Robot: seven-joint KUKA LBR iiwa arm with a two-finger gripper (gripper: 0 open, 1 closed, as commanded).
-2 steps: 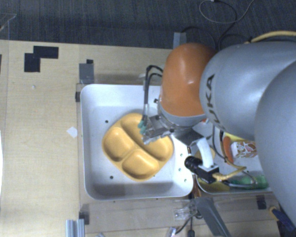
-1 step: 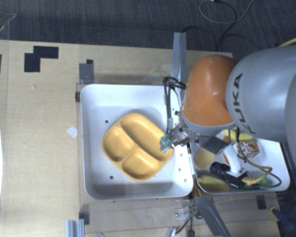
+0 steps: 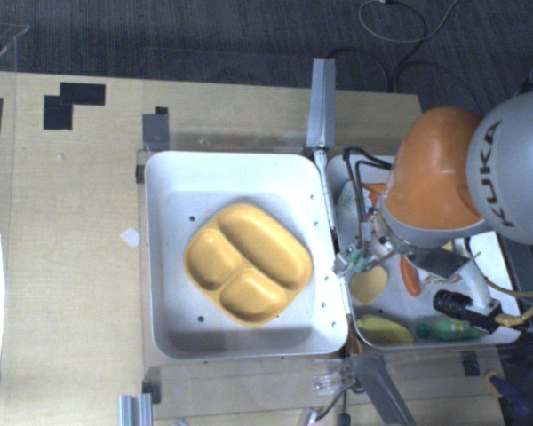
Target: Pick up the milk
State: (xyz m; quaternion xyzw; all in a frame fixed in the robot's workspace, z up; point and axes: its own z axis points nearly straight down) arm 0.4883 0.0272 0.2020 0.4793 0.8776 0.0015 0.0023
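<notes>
Yellow plastic, glossy and moulded into three rounded hollows, forms the plate (image 3: 249, 260) lying well left of the orange band (image 3: 435, 171). It sits mid-floor in the left bin (image 3: 160, 264), with bare white room on all sides and the wooden bench (image 3: 71, 238) beyond. Lower left of the orange band, the gripper (image 3: 355, 260) sits at the right bin's (image 3: 490, 248) left wall, tucked under the wrist, so its opening cannot be told. A pale shape (image 3: 346, 204) left of the band, behind cables, might be the milk, but it is too unclear to say. Below the band lie a dull yellow round piece (image 3: 369, 283), a yellow banana (image 3: 384, 329), a slim orange piece (image 3: 410, 279) and a green one (image 3: 446, 329), crowded near the bin's front edge.
</notes>
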